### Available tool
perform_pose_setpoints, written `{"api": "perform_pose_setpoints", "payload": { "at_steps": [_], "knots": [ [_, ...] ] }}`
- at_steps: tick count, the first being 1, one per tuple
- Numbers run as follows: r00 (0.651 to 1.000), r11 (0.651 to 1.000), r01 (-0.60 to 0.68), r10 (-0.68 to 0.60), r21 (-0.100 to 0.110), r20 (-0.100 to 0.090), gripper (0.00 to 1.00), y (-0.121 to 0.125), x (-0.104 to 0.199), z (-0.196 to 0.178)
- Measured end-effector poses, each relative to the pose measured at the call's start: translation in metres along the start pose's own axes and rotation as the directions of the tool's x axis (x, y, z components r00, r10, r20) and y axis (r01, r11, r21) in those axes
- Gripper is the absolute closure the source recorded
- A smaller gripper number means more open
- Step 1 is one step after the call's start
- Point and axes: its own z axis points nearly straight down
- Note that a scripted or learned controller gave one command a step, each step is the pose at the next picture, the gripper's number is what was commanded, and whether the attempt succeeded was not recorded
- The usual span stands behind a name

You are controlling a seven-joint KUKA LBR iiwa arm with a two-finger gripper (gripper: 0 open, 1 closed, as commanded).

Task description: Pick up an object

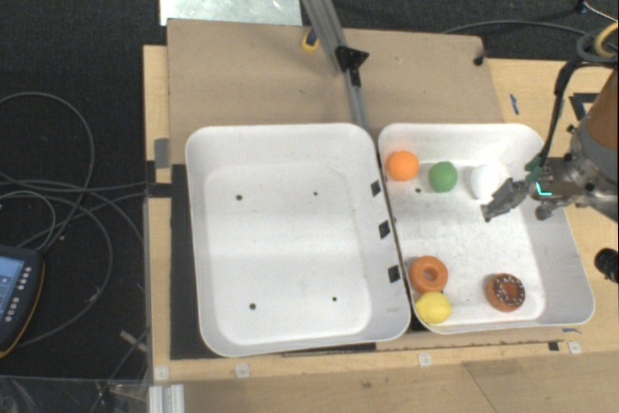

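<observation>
White right bin on the desk holds orange ball, green ball, white object, rings and lemon. Tool hovers beside the white object, fingers apparently spread, gripping nothing.
</observation>
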Motion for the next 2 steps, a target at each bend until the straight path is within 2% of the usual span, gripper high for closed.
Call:
{"api": "perform_pose_setpoints", "payload": {
  "at_steps": [2],
  "knots": [
    [1.000, 1.000, -0.003, 0.003, 0.006, -0.001, 0.00, -0.003, 0.005, 0.085]
  ]
}}
